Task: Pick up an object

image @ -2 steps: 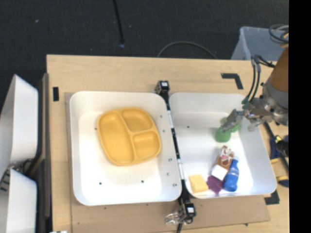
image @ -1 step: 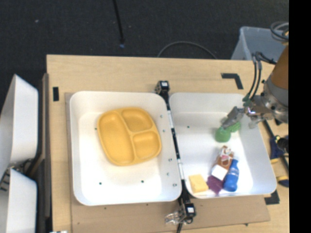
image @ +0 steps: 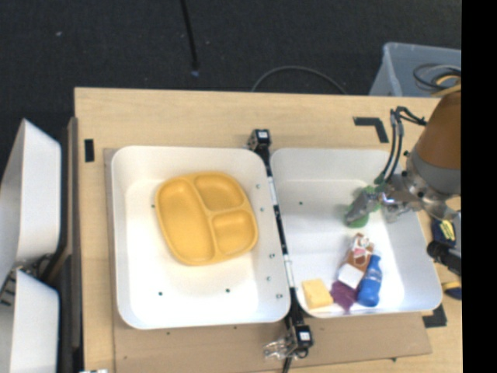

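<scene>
Where the wooden bench (image: 194,115) carries two shallow white bins with rounded corners, the left bin (image: 140,286) holds one item: a yellow plate (image: 206,217), smooth moulded plastic, oval-edged, divided into three compartments, lying flat near the bin's middle.

The right bin (image: 311,177) holds a cluster at its near edge: a yellow block (image: 316,293), squarish and matte; a purple piece (image: 343,294), small and angular, just beside the block; a blue bottle (image: 370,281), glossy, lying tilted against the purple piece; a brown-and-white item (image: 359,253), small, its shape unclear, touching the bottle's upper end.

Arm: grey, orange band above the wrist, entering from the right over the right bin. The gripper (image: 359,208) sits low over the bin's upper middle, well apart from the cluster. A greenish-grey blur sits at its tip; whether that is an object or part of the tool cannot be told, nor whether the tool is spread or closed.
</scene>
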`<state>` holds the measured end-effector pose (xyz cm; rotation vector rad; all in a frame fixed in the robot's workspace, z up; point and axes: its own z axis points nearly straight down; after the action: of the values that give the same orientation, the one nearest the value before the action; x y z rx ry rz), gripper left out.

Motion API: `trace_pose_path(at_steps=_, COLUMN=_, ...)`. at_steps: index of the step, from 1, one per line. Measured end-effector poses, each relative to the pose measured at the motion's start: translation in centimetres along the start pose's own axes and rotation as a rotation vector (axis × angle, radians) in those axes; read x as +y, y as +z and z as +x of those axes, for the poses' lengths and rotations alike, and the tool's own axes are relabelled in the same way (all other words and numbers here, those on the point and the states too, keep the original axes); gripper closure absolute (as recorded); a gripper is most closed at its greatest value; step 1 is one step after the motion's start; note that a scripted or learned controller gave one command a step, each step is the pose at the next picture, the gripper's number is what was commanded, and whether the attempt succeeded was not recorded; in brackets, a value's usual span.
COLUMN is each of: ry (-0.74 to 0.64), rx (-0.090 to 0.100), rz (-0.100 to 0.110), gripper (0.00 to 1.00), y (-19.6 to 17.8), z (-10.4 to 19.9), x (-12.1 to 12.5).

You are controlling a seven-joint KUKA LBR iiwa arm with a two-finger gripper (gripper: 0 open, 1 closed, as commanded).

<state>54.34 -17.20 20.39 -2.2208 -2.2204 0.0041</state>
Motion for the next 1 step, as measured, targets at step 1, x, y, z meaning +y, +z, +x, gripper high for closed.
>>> trace_pose_path(at_steps=1, ry=0.003, rx=0.001, rz=0.001, gripper=0.00, y=6.00, z=0.47, x=0.51)
